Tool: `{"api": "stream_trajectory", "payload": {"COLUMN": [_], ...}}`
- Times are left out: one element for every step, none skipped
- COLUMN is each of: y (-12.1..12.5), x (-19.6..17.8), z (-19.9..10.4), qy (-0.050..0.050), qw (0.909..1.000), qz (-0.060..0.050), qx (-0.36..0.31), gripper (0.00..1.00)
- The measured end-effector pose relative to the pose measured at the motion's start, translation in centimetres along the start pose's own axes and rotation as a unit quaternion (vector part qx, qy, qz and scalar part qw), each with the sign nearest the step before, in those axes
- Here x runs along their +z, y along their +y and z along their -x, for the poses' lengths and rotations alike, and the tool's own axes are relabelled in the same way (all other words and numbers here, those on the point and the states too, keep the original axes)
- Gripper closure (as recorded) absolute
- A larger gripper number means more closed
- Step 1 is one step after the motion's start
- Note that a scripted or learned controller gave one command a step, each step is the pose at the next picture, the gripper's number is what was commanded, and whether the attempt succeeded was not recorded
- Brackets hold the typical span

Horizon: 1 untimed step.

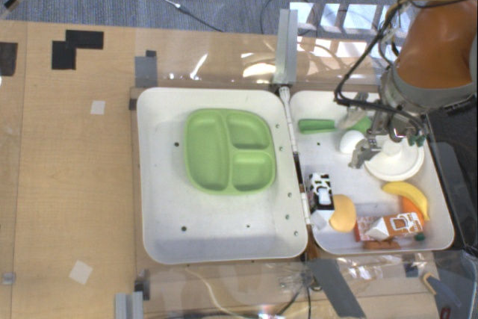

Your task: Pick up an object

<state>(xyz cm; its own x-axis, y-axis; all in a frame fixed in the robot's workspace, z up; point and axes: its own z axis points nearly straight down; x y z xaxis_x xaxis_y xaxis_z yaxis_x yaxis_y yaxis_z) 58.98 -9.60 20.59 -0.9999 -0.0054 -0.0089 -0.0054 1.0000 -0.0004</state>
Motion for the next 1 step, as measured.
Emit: {"api": "stream_trajectory", "payload": {"y": [-1.28], "x": [10.68], "z": [-2.07], "qy": [-0.003], "qw": [0.9999], "qz": [-0.001], "qx": [0.014], "gripper": [0.00]}}
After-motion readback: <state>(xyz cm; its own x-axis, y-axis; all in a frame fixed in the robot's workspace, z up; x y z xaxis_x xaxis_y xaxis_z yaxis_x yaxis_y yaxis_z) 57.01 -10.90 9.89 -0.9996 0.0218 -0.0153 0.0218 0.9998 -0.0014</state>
